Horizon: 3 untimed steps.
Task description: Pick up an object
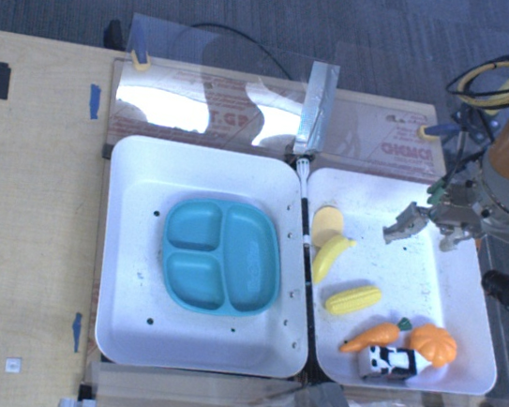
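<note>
The right bin (pixel 468 296) holds several toy foods: a round yellow piece (pixel 328 220), a banana (pixel 330 255), a corn cob (pixel 352 299), a carrot (pixel 370 338), an orange pumpkin (pixel 434 343) and a black-and-white cow (pixel 389 361). My gripper (pixel 425 233) hangs over the back of this bin, right of the yellow piece and the banana. It is open, with nothing between its fingers (pixel 402 226). The corn and the carrot lie nearer the front, well apart from it.
The left bin (pixel 128 226) holds a blue divided plate (pixel 221 255). A ridge (pixel 302 252) separates the two bins. Yellow and black cables (pixel 500 83) loop above the arm at the upper right. A clear panel (pixel 213 97) stands behind the bins.
</note>
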Each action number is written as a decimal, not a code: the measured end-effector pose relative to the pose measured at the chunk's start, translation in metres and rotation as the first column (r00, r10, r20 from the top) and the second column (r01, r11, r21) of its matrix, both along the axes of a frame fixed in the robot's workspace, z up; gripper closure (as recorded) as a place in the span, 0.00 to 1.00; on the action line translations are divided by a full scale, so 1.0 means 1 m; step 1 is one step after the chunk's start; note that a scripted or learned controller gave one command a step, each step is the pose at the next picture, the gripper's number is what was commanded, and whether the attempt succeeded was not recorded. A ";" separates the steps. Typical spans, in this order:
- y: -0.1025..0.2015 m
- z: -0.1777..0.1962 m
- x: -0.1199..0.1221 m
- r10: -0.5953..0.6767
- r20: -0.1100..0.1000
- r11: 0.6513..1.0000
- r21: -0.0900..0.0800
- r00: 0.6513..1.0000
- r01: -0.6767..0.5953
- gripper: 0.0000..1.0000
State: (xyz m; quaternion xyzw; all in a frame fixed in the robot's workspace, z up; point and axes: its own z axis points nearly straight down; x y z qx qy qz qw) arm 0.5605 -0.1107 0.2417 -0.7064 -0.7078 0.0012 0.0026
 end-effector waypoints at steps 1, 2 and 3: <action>0.004 -0.123 -0.067 0.035 -0.007 0.999 0.001 0.999 -0.035 0.00; 0.017 -0.155 -0.079 0.149 0.010 0.989 -0.003 0.989 -0.149 0.00; 0.014 -0.155 0.035 0.300 0.012 0.954 -0.005 0.954 -0.300 0.00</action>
